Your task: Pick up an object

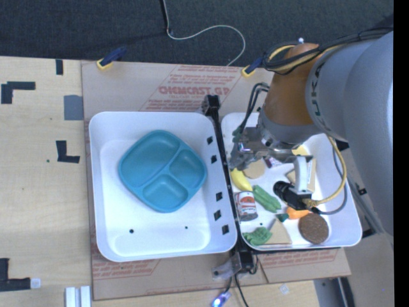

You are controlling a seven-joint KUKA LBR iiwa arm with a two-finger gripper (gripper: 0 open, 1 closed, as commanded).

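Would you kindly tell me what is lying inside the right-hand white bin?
The right bin holds a banana, green pieces, a small can, a brown disc and a white tube. The arm covers its far part.

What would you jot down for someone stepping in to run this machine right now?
Gripper: low over the right bin, near its left wall; I cannot tell whether it is open or shut, and nothing shows between its fingers.
Things: the banana, green pieces, small can and brown disc all lie in the right bin. The blue divided plate lies in the left bin.
Done: nothing visibly picked up.
Left: grasp one object and lift it.
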